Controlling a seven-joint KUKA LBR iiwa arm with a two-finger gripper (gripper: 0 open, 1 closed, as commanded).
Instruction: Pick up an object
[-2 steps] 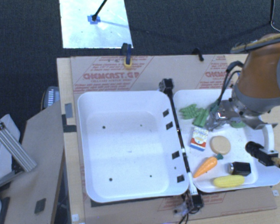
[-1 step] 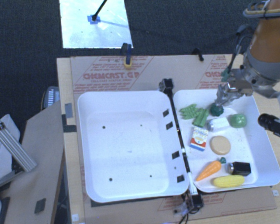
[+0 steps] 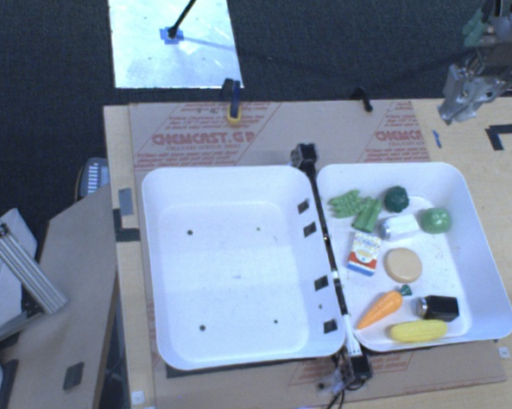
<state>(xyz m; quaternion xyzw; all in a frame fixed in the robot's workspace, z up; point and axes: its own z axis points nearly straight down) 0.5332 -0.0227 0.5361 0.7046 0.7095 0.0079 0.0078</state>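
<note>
My metal two-finger gripper (image 3: 464, 91) hangs above the bench beyond the far right corner of the shallow white right-hand bin (image 3: 481, 255), well apart from everything in it, and I cannot tell how wide it stands. Inside that bin, along its far side, lie green pea pods (image 3: 357, 205), a dark green round piece (image 3: 396, 198) and a light green ball (image 3: 434, 220). Toward the bin's near edge sit a small red-and-white carton (image 3: 364, 257), a tan disc (image 3: 403, 265), an orange carrot (image 3: 380, 308), a black block (image 3: 438, 307) and a yellow corn cob (image 3: 418, 330).
</note>
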